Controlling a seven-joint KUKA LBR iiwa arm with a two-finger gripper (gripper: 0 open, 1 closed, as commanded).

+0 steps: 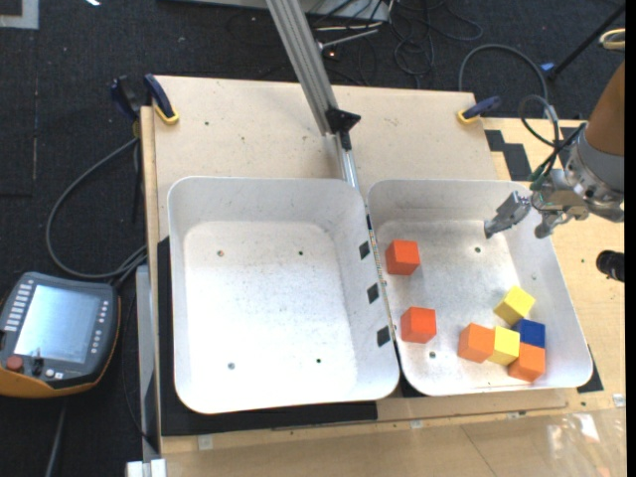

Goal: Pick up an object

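Pincer (522,217) open, above right bin (452,199)

Light is bright and even, falling from above. The two white bins (268,296) come close to washing out, though the dark specks on their floors still read. Shadows are soft and short: a faint one sits under each cube, and a dark strip runs beneath the bins' near edge. The worktop (248,127) shows no glare. The picture is slightly soft and grainy, with dim carpet around it.
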